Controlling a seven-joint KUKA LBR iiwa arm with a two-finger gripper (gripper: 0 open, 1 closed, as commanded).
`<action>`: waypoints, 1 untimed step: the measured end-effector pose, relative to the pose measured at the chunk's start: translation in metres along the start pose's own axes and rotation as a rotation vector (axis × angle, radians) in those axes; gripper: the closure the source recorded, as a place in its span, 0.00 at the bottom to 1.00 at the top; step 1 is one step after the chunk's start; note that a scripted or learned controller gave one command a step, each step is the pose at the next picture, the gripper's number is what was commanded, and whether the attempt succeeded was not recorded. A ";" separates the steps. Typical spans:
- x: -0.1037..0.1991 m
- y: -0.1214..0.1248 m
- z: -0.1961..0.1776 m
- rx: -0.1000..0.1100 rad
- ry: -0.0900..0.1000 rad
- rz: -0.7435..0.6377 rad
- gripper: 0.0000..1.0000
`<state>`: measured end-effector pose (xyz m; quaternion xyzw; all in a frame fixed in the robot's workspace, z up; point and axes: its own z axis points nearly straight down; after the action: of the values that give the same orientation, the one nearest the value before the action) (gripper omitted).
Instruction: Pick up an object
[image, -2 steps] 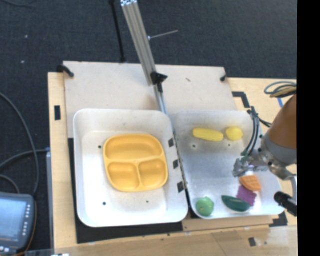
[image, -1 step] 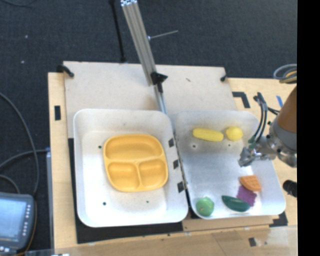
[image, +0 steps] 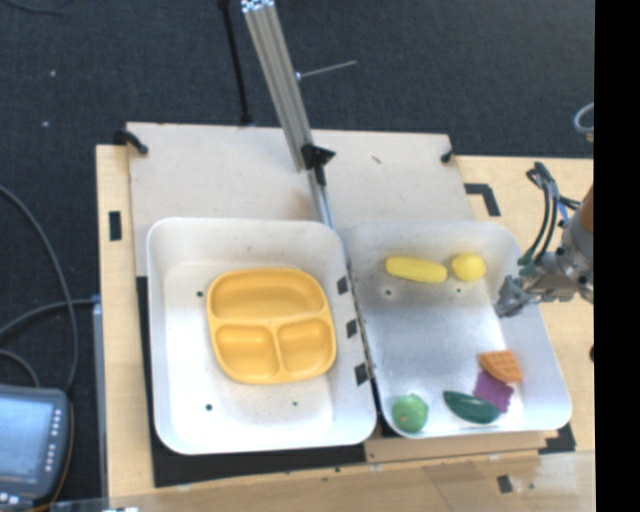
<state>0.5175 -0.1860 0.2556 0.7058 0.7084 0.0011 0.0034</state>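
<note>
- Along the near edge of the right bin (image: 540, 350) lie three things in a row: a green ball (image: 409, 411) at the near-left corner, a dark green pepper-shaped piece (image: 470, 406) just to its right, and a purple block (image: 494, 390) touching the pepper's right end.
- An orange ridged piece (image: 501, 365) sits just behind the purple block, close to the bin's right wall.
- The left bin (image: 180, 330) carries a yellow tray (image: 270, 325) with three compartments, lying flat near the bin's middle, one long compartment on its far side and two smaller ones on its near side.
- The hand (image: 510, 297) hangs over the right bin's right edge, about halfway along it, with the grey arm (image: 565, 262) reaching in from the right; nothing is visible between its fingers, and whether they are apart or together cannot be told.
- Near the far edge of the right bin lie a yellow corn cob (image: 416, 269), pointing left to right, and a yellow lemon (image: 467, 267) just beside its right end.
- Past the bins, a metal bar (image: 285, 85) rises at a slant from the far part of the worktop (image: 230, 175).
</note>
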 end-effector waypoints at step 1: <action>-0.001 0.001 -0.035 0.001 0.001 0.000 1.00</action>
<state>0.5186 -0.1874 0.2908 0.7057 0.7085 0.0010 0.0027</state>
